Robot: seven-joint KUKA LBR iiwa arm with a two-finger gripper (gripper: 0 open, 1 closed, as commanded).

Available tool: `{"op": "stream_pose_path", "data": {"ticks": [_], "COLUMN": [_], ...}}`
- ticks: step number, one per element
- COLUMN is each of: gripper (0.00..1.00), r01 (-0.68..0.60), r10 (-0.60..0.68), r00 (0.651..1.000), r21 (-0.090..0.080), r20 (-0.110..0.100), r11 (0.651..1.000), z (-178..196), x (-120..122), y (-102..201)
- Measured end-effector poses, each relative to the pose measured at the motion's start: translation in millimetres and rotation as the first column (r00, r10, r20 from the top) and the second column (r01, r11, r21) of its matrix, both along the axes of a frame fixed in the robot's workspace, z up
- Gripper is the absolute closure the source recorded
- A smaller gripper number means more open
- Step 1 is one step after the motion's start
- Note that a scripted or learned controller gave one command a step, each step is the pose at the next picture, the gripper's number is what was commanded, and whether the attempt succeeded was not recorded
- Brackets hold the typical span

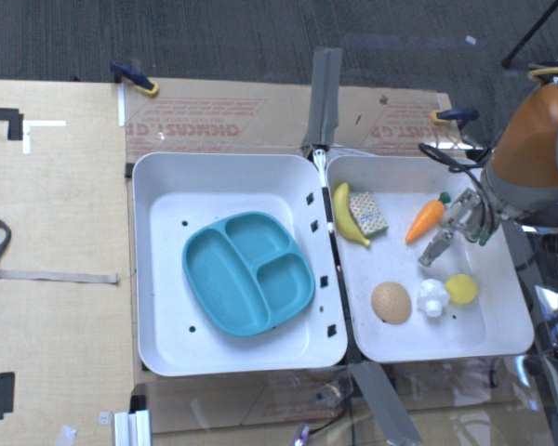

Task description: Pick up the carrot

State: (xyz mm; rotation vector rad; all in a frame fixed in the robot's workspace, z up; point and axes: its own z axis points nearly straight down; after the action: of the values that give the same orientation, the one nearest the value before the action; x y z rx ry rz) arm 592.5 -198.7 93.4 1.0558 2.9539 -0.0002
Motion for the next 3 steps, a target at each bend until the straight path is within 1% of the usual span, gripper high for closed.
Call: {"op": "stream_pose_path", "data": {"ticks": [1,2,3], "gripper": [0.00,0.00,0.00], "r01": [-0.217,0.111,0.321], "r10": [0.217,-0.111,-0.321], "r00": [0.976,0.993,0.947], "r21": [0.001,-0.003,0.000], "r20": [-0.015,-0.027,0.000], "r11": [0.976,0.994,0.947], "z": [-1.5,-5.1,102.1], "x": [41.4,46.2,60.1], "y": [26.9,72.9,80.4]}}
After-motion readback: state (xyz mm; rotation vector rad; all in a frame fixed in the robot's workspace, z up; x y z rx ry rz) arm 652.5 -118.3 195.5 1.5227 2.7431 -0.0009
